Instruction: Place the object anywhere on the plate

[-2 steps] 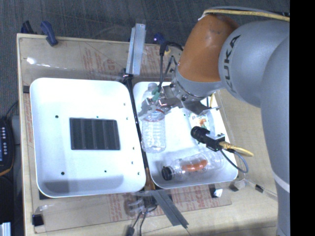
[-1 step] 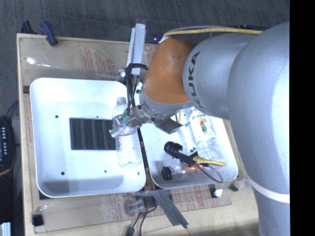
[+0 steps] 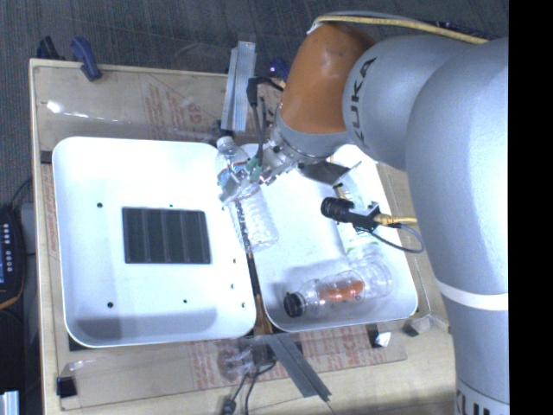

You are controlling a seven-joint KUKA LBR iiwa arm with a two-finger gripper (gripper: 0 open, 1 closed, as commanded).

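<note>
A dark grey ribbed plate (image 3: pixel 166 235) lies flat in the middle of the left bin (image 3: pixel 86 171). A clear plastic bottle (image 3: pixel 253 216) hangs tilted over the divide between the two bins, with its cap end toward the back. My gripper (image 3: pixel 257 169) reaches in from the right and is shut on the bottle's upper part. The bottle sits just right of the plate's near right corner, apart from it.
In the right bin (image 3: pixel 294 240), a clear bottle with a black cap and orange contents (image 3: pixel 335 291) lies on its side near the front wall. Another clear bottle (image 3: pixel 359 242) lies behind it. The arm covers the right bin's back half.
</note>
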